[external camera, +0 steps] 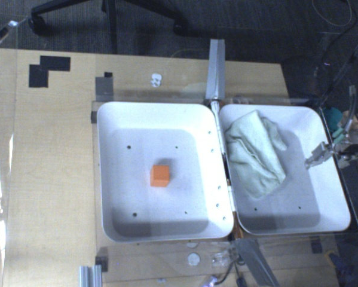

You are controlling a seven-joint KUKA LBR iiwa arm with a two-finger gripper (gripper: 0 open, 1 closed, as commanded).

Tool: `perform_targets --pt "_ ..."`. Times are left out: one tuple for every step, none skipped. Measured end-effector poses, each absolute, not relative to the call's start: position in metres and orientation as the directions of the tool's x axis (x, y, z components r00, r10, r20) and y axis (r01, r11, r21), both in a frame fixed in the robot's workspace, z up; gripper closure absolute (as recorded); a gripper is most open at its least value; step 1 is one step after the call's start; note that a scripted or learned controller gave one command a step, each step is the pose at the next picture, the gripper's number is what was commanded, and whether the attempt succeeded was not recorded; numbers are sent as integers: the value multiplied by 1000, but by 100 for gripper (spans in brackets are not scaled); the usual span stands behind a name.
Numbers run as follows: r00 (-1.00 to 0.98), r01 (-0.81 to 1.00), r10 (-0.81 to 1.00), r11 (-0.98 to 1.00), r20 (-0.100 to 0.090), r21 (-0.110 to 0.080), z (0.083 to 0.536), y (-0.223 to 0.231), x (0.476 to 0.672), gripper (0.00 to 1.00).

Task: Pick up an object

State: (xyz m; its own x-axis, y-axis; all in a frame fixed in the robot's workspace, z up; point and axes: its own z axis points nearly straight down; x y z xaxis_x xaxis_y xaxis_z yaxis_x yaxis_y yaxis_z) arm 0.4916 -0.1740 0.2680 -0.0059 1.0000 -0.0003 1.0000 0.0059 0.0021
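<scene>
Two shallow white bins sit side by side on a pale wooden bench (pixel 47 160). The left bin (pixel 113 124) holds a small orange block (pixel 160 176), lying alone near the middle of its floor, well apart from every wall. The right bin (pixel 304 220) holds a crumpled pale cloth (pixel 256 154), heaped against the wall shared with the left bin and spreading toward the bin's centre. The gripper (pixel 320 155) hangs at the right bin's outer edge, near the cloth but not touching it; whether it is apart or together cannot be told at this size, and nothing is seen held in it. Handling, as a judgement: the block looks stiff, light and flat-sided, so a squeeze across two opposite faces from straight above should seat it squarely, though its small size leaves little room for aiming error. The cloth looks soft and light, likely to sag and slip; a raised fold near the top of the heap offers the best hold.
</scene>
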Motion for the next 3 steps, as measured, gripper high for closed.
perform_targets --pt "125 992 992 -125 0 0 118 -175 530 0" --pt "125 992 992 -125 1 4 129 -174 532 100" --pt "284 959 959 -284 0 3 220 -143 545 100"
